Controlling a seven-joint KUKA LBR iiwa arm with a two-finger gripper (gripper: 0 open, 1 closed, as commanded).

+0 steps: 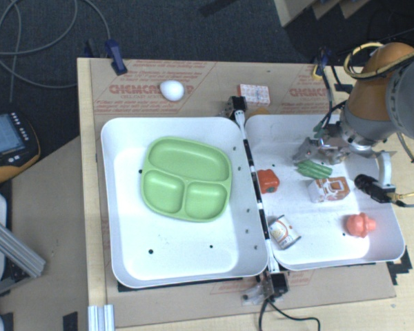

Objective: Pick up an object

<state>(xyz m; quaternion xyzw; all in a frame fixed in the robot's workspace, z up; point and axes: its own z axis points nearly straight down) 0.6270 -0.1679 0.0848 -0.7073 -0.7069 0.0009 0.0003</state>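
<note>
My gripper [320, 152] reaches into the right bin [290, 133] from the upper right, low over the bin floor. A green striped object [312, 169] lies right under its tips, touching or nearly so. Just below sits a white and brown packet [330, 189]. An orange-red block [267, 181] rests near the bin's left wall. A small can [284, 232] lies at the front left, and a pink-red rounded object [359, 225] at the front right. Whether anything is between the fingers is hidden.
The left bin [131, 254] holds a green three-compartment plate [187, 178]. Behind the bins on the cardboard lie a white ball [172, 89] and a small patterned block [254, 94]. A black cable connector [371, 187] hangs beside the wrist.
</note>
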